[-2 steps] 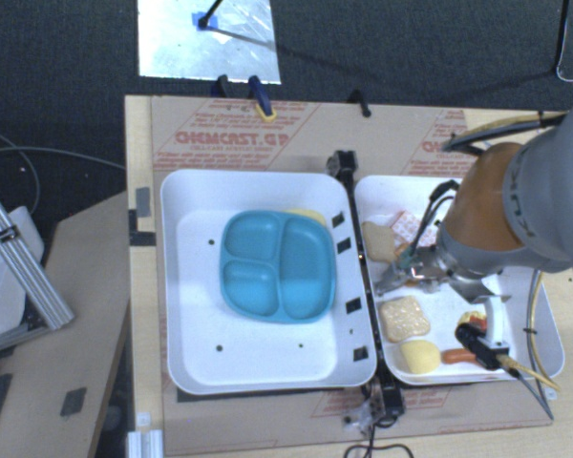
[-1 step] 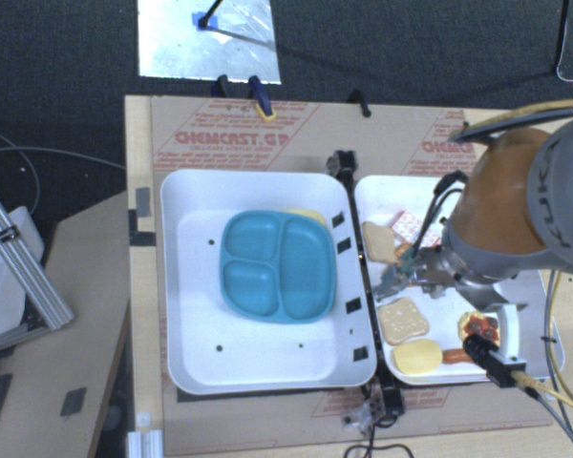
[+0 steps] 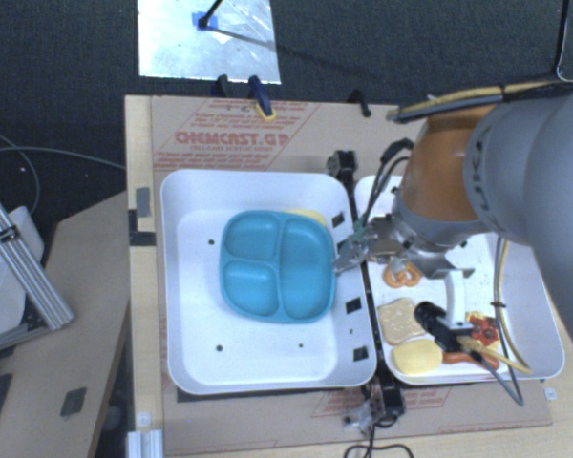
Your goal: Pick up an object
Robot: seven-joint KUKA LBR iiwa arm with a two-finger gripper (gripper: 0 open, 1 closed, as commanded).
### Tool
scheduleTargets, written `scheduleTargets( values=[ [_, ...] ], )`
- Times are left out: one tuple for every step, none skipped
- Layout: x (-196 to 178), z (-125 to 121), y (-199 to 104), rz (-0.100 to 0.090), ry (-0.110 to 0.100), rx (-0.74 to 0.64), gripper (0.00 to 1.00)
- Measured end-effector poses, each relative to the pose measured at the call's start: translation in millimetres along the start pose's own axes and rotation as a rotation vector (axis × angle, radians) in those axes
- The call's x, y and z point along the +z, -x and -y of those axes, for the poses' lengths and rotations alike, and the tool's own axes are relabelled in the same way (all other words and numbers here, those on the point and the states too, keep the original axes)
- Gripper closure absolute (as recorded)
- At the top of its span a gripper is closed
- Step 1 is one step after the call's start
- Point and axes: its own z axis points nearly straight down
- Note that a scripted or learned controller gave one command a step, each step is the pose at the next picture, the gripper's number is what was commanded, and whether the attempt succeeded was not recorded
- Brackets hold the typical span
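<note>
The end effector (image 3: 355, 252) sits low over the divider between the two bins, beside the blue sectioned plate (image 3: 277, 264) in the left bin (image 3: 196, 351); whether it is released or clenched I cannot tell. The likeliest targets lie in the right bin (image 3: 544, 351): a pretzel (image 3: 401, 276), a toast slice (image 3: 397, 319), a yellow round piece (image 3: 418, 356). A good pick would centre over one item, clear of the bin wall. The bins rest on a cardboard-covered desk (image 3: 234, 132); dark carpet (image 3: 57, 55) lies beyond.
</note>
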Motion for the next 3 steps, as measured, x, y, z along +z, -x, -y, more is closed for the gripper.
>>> scheduleTargets(
  values=[
    [-10, 1, 4, 0.002, -0.002, 0.001, 1.0],
    [-114, 39, -28, -0.002, 0.007, 0.002, 1.0],
    [-236, 41, -70, -0.003, 0.011, 0.002, 1.0]
  ],
)
